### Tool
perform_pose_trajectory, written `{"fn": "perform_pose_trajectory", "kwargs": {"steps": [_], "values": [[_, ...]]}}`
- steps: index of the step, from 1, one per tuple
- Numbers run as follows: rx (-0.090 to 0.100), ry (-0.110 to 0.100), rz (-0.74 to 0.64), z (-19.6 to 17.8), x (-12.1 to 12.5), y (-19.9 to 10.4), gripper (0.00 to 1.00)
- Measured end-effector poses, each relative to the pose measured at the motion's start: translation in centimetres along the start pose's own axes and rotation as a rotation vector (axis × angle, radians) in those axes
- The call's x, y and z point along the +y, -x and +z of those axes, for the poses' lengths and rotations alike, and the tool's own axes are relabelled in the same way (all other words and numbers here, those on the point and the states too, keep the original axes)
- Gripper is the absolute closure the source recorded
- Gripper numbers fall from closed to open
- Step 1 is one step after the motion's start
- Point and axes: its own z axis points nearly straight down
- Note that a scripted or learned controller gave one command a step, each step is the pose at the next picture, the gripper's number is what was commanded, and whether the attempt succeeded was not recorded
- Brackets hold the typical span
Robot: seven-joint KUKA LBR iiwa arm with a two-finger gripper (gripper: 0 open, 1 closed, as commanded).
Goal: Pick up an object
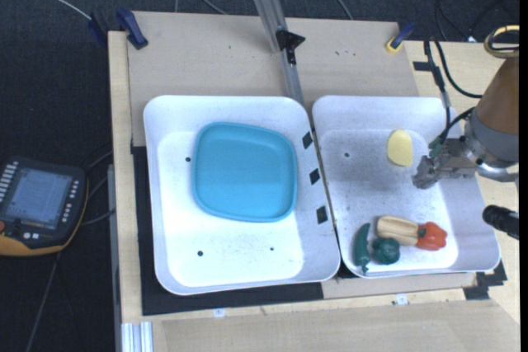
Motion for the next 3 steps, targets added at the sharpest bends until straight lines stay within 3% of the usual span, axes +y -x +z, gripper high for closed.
{"fn": "perform_pose_trajectory", "kwargs": {"steps": [2, 3], "values": [[0.001, 0.000, -0.001, -8.7, 0.2, 0.1, 1.00], [0.002, -0.003, -0.005, -9.5, 0.6, -5.2, 1.00]]}}
